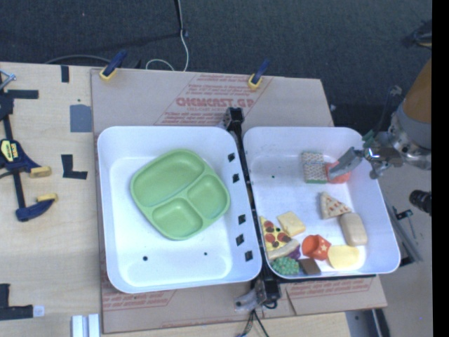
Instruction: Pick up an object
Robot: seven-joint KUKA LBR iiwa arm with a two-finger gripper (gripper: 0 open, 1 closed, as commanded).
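Red print on the cardboard sheet [210, 102] is showing but too blurred to read. Left bin [116, 188] is holding a green divided plate [179, 194]. Right bin [365, 209] is holding toy food: pizza slice [276, 236], cheese wedge [291, 224], sandwich piece [313, 166], bread roll [353, 228]. Gripper [351, 161] is hovering over a red piece [339, 175]; grasp and finger opening cannot be told.

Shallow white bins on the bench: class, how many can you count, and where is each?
2. The left shallow white bin holds a green divided plate. The right shallow white bin, touching it, holds small toy foods.
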